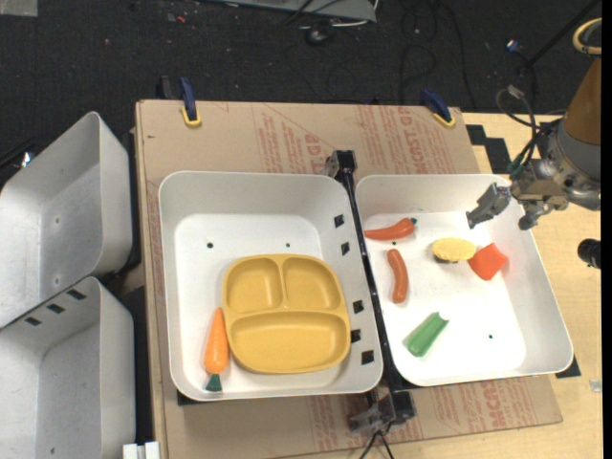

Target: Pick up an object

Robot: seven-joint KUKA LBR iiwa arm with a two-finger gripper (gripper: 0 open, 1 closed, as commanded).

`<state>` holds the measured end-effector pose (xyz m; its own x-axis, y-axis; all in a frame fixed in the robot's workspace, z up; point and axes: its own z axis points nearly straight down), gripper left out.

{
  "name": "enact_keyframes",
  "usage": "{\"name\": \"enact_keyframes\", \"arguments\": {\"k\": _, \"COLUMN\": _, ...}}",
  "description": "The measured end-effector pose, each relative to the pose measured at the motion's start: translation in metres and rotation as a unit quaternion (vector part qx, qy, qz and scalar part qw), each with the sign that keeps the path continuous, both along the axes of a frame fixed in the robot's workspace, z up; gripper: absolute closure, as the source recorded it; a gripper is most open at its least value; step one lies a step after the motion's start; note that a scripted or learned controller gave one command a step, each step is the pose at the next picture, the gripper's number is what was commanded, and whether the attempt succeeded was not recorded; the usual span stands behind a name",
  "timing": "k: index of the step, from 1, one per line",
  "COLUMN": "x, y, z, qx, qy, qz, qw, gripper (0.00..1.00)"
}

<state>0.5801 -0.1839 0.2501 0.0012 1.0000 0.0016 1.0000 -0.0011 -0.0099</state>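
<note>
- In the right bin (535, 352), five small things lie apart from one another on the white floor.
- A red chili pepper (390, 229) lies toward 11 o'clock in that bin, its long axis running 8 to 2 o'clock, darker tip pointing to 2.
- A sausage (398, 275) lies just below it, long axis nearly 12 to 6 o'clock.
- A yellow, lemon-like piece (453, 250) rests near the bin's middle top, long axis 9 to 3 o'clock.
- An orange-red block (488, 261) sits just beside the yellow piece, at its 4 o'clock side.
- A green piece (426, 334) lies toward 7 o'clock in the bin, long axis 7 to 1 o'clock.
- The gripper (509, 208) hangs over the bin's 1 o'clock corner; its fingers (486, 207) stand apart with nothing between them, above and to the right of the yellow piece.
- In the left bin (182, 256), a yellow sectioned tray (287, 314) lies centred, and a carrot (217, 344) lies touching its 8 o'clock edge, long axis near 12 to 6, green end pointing to 6.
- Both bins sit on a cardboard-covered table (268, 132).
</note>
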Motion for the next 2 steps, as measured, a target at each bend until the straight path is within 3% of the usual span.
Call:
{"name": "enact_keyframes", "arguments": {"k": 1, "x": 0.002, "y": 0.0, "z": 0.005, "qx": -0.0012, "qy": -0.005, "qz": 0.001, "qw": 1.0, "gripper": 0.0}}
{"name": "enact_keyframes", "arguments": {"k": 2, "x": 0.008, "y": 0.008, "z": -0.049, "qx": -0.0003, "qy": -0.002, "qz": 0.002, "qw": 1.0, "gripper": 0.0}}
